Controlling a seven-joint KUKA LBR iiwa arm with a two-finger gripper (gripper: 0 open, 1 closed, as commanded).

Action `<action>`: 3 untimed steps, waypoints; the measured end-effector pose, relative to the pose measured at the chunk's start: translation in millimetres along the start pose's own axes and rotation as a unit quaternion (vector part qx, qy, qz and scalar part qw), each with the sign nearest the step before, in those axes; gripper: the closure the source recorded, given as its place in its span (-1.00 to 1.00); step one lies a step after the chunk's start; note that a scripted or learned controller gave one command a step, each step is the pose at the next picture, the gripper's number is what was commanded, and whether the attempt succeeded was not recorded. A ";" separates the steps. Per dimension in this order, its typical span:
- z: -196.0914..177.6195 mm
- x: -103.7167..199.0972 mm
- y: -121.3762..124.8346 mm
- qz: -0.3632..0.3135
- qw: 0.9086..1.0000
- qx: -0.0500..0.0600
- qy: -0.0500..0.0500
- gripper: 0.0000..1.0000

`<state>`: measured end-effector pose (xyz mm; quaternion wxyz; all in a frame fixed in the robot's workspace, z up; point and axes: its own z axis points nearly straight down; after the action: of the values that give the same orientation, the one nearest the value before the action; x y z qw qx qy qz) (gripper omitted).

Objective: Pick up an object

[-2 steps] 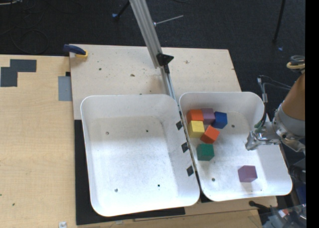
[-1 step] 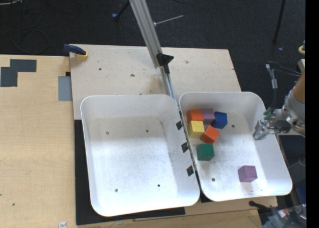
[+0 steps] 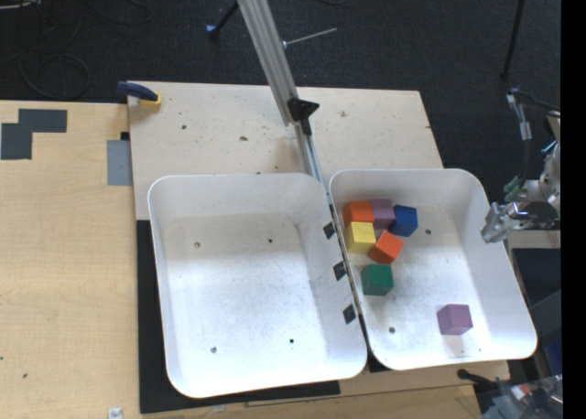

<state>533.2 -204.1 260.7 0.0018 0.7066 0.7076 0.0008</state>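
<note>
A single fixed camera looks down at a slant on both white bins (image 3: 412, 367) from above.

The desk (image 3: 220, 129) is a pale speckled board. Two shallow white bins sit on it side by side, touching along their inner walls: the left bin (image 3: 183, 198) and the right bin (image 3: 476, 193). A slanted aluminium rail (image 3: 270, 51) rises from the far middle of the desk. A blue and yellow clamp (image 3: 139, 92) grips the far left corner.
</note>
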 end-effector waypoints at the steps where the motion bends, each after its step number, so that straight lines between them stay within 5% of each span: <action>1: -4.6 47.5 14.3 -0.002 1.000 0.002 0.002 1.00; 3: -4.9 157.2 32.4 -0.001 1.000 0.003 0.002 1.00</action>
<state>565.4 -46.9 265.5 -0.0016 0.7057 0.7085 -0.0003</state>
